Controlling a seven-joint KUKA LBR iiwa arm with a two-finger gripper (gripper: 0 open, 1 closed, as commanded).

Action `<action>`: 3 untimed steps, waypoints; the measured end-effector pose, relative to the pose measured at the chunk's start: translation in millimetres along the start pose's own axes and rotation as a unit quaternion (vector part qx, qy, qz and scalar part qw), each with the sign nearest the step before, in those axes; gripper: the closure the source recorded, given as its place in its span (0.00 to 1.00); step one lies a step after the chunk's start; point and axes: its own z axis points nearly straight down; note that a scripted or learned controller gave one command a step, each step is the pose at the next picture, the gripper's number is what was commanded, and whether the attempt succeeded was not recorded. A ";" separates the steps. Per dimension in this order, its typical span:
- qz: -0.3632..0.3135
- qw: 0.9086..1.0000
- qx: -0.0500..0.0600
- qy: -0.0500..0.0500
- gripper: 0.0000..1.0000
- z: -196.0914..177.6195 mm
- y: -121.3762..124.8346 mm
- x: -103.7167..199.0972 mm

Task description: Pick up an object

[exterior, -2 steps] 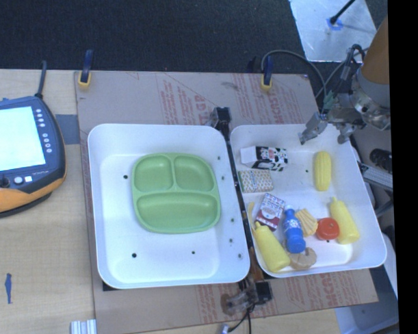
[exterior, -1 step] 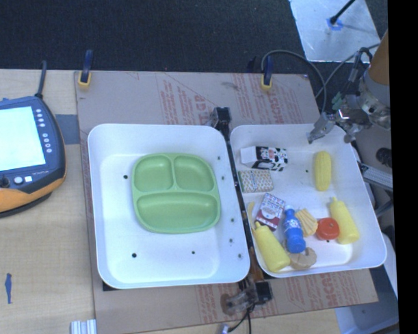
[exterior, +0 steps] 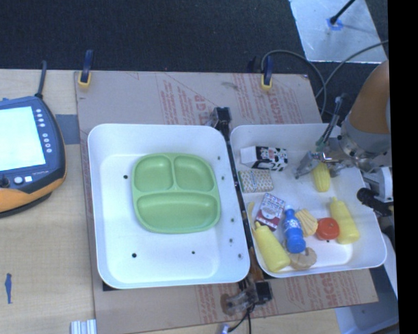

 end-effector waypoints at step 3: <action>0.000 1.000 -0.002 0.000 1.00 -143.6 -19.0 156.0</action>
